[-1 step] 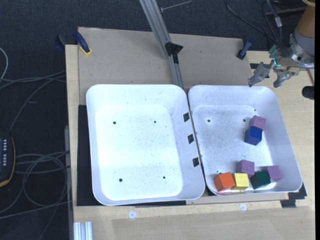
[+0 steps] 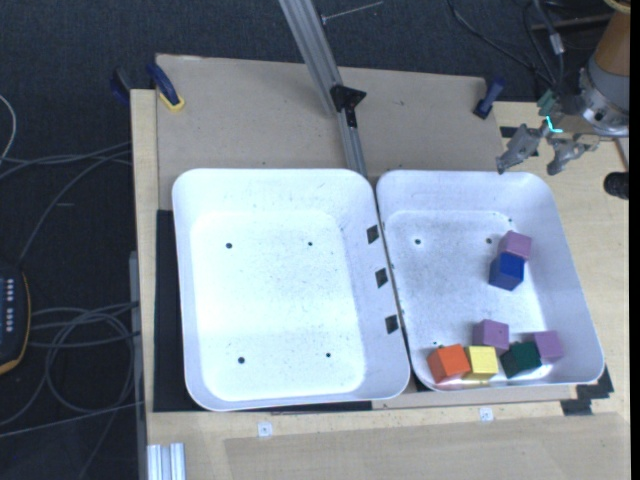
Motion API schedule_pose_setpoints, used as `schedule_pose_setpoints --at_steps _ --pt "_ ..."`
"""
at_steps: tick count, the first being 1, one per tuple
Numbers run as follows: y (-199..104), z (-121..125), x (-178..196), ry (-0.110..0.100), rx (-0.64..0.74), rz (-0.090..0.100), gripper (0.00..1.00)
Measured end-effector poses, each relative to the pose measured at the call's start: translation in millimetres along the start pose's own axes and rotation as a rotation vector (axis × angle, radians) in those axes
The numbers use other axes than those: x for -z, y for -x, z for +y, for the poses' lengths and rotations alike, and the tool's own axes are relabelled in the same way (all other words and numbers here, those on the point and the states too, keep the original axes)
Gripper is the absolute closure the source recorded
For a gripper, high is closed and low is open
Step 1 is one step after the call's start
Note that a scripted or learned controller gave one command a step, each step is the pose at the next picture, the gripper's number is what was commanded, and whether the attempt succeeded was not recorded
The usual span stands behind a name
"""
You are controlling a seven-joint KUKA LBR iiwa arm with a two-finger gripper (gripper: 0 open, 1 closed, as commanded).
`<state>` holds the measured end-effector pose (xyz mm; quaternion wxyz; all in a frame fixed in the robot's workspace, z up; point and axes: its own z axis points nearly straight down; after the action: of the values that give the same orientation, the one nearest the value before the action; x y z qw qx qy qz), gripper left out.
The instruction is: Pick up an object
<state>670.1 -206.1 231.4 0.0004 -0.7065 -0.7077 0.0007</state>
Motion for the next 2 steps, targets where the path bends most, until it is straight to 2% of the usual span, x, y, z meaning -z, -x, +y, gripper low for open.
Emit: schedule_pose_setpoints --at_steps 2 --pt "7.7 -2.4 -119.2 -0.005 0.0 0.002 0.0"
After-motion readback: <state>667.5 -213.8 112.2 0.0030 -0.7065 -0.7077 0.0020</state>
